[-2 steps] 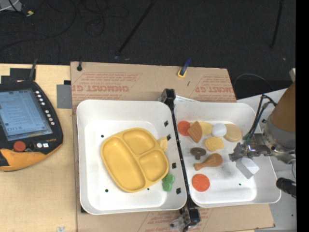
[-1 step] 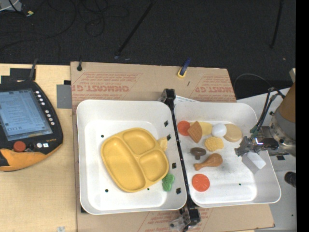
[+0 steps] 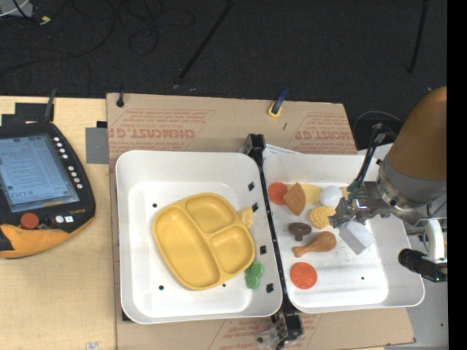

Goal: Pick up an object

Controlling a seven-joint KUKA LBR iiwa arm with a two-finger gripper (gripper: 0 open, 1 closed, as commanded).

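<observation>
Okay, camera view: I see the arm [image 3: 419, 148] reaching in from the right over the right bin [image 3: 394, 290]. The gripper [image 3: 349, 211] sits low above that bin's middle, just right of the toy food cluster. I can't tell from this slant how the hand is set, and I see nothing clearly between its tips.

Right bin contents: red round piece [image 3: 277, 192] at upper left, a tan wedge [image 3: 295, 197] touching it, a yellow piece [image 3: 312, 192] and a white ball [image 3: 332, 195] just beyond. Below them, a waffle-patterned yellow piece [image 3: 320, 216] is just beside the gripper. A brown mushroom [image 3: 298, 230], a drumstick [image 3: 317, 243], a second red disc [image 3: 303, 275] nearer the front. A grey block [image 3: 356, 235] lies just below the gripper.

Left bin [image 3: 139, 195]: a yellow divided plate [image 3: 204, 239], tilted, with a green piece [image 3: 254, 275] at its lower right edge.

Off to the left on the bench, a pendant [image 3: 40, 188] with its screen lit.
</observation>
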